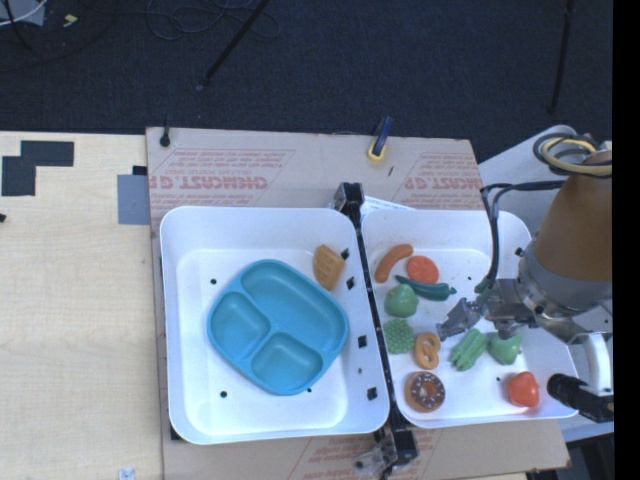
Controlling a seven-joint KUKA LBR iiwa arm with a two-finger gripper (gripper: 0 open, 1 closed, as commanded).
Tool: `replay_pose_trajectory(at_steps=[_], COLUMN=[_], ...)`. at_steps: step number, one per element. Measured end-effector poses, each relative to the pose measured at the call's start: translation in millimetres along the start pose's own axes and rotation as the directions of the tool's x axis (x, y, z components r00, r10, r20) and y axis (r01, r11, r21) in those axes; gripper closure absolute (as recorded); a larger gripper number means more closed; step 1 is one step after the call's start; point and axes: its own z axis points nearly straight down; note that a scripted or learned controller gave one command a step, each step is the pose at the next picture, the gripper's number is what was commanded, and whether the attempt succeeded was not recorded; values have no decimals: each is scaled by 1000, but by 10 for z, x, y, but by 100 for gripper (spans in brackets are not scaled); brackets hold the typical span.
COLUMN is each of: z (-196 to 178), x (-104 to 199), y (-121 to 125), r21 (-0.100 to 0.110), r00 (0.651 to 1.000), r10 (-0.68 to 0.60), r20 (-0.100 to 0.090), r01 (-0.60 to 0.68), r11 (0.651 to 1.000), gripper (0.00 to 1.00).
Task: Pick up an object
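Bins sit side by side on the bench. Left bin (190, 268) has a blue divided plate (277, 325) lying flat in the middle, plus a little tan bread-looking piece (328, 265) up by the right wall, just off the plate's corner.

Right bin (505, 230) is where all the toy food is: an orange sausage (393, 261) and a tomato (422, 269) near the top, a dark green chili pepper (428, 289) touching a green bell pepper (401, 301), some broccoli-ish green lump (398, 336), a small pretzel (427, 349), a chocolate donut (426, 392), a green pickle-like piece (468, 349), another green bit (504, 348) and a red-orange fruit (523, 389) bottom right.

Gripper (458, 320) hangs low over that bin, just above the pickle-like piece, and honestly I can't tell if it's spread or closed.
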Motion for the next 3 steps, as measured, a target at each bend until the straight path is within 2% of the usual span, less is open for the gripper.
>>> replay_pose_trajectory(at_steps=[1,3], z=[-64,1030], x=[-2,-81], y=[25,-36], r21=[-12,-9], r00=[1000,1000], r10=[-2,-3], r20=[1,0], r01=[2,3], r11=[1000,1000], gripper=[0,0])
